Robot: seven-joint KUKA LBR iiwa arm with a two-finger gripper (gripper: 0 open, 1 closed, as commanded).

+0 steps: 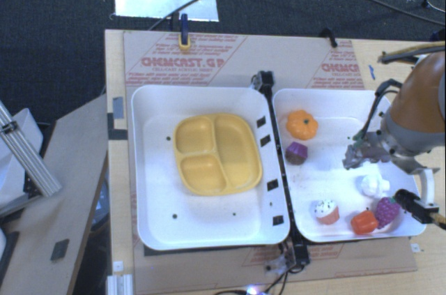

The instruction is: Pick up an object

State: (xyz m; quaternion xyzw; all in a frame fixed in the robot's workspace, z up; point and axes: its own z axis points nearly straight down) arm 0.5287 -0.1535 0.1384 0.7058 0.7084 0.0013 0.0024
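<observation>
1. our gripper (353, 157) hovers over the right bin (327, 234); finger spread, we can't tell.
2. nearest target: the small white toy (373, 184), just below-right of the fingertips.
3. we'd shift that way, then descend.

Glossy plastic yellow tray (217, 153)

arm (421, 105) cut off at right edge. gripper (357, 157) small & blurry, finger state unclear. small white object (373, 184) beside it too blurry to id. right bin (348, 234) far rim partly behind arm.
</observation>
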